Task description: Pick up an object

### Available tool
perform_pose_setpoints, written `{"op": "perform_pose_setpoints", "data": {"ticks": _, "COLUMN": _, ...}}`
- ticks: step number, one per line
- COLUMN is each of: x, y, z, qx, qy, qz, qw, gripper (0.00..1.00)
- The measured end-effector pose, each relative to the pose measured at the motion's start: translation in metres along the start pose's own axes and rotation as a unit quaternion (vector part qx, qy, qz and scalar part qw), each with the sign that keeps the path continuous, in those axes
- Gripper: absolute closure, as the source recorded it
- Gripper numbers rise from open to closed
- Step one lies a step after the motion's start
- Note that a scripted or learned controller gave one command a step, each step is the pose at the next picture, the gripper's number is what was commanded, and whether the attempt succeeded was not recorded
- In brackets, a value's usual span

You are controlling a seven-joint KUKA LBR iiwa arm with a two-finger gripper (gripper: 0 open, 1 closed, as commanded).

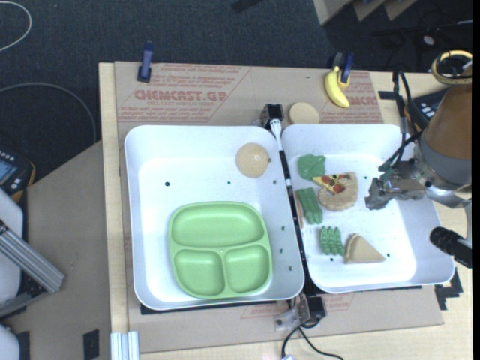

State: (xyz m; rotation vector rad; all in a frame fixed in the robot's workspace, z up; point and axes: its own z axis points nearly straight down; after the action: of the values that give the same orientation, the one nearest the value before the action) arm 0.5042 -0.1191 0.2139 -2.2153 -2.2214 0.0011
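Now, left of centre we see the green divided tray [220, 247] in the left bin [142, 201], then toy foods like the pizza round [337, 191] clustered as pick candidates in the right bin [397, 253], where our arm [450, 145] reaches in, pincer [377, 194] low beside the round, grip untellable.

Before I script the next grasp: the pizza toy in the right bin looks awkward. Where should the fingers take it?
Grip the pizza toy across its round rim, coming straight down. It lies flat, with bare bin floor on its right, toward the gripper; a green toy crowds its left edge.
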Motion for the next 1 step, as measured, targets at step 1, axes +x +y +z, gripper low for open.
{"op": "perform_pose_setpoints", "data": {"ticks": 1, "x": 0.0715, "y": -0.0253, "z": -0.0567, "qx": -0.004, "qy": -0.001, "qz": -0.002, "qw": 1.0, "gripper": 1.0}}
